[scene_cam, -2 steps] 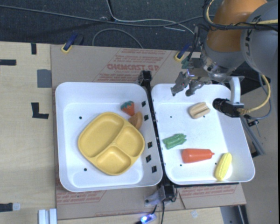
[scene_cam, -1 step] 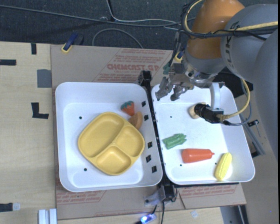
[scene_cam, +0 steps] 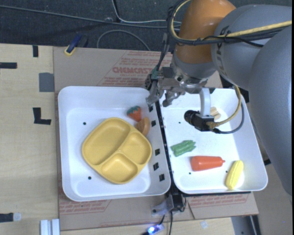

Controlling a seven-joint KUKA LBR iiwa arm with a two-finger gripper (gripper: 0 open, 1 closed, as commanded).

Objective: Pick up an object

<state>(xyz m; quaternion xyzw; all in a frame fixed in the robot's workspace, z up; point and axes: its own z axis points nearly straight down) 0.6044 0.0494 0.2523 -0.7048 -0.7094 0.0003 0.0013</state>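
The gripper (scene_cam: 162, 93) hangs over the wall between the two bins, at their far end. I cannot tell its state, and nothing is seen held in it, so I judge the pick is not yet done.

In the left bin (scene_cam: 71, 106) lie a yellow tray (scene_cam: 116, 150), a strawberry (scene_cam: 134, 113) and a brown piece (scene_cam: 144, 126) just beside the tray. In the right bin (scene_cam: 250, 146) lie a green pod (scene_cam: 183, 147), a carrot (scene_cam: 206, 163) and a corn cob (scene_cam: 234, 174). All rest on the bin floors. The strawberry and brown piece lie nearest the gripper; descending, closing and lifting are all left to do.
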